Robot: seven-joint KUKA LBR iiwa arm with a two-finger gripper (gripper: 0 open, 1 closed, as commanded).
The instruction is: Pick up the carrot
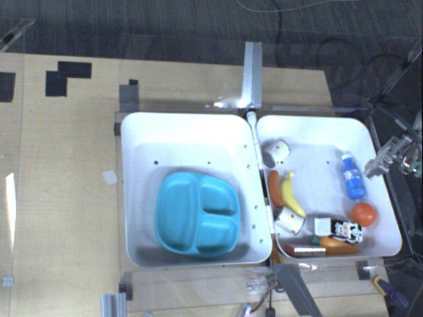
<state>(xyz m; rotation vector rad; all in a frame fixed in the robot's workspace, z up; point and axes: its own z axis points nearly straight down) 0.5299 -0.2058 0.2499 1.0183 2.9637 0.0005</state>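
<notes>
The tapered orange plastic carrot (pixel 338 246) lies flat along the near edge of the right-hand shallow white bin (pixel 310 134), by its near right corner. Probably light, stiff and slick, it suits a grip across its thick middle. The hand (pixel 384 158) hovers at that bin's right edge; whether it is apart or together, I cannot tell.

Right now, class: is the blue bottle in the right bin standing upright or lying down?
Lying down. The bottle shows its whole side along the right bin floor, white cap toward the far wall.

Pincer (pixel 382 156): pale grey metal, slim fingers, teal glint behind.
</notes>
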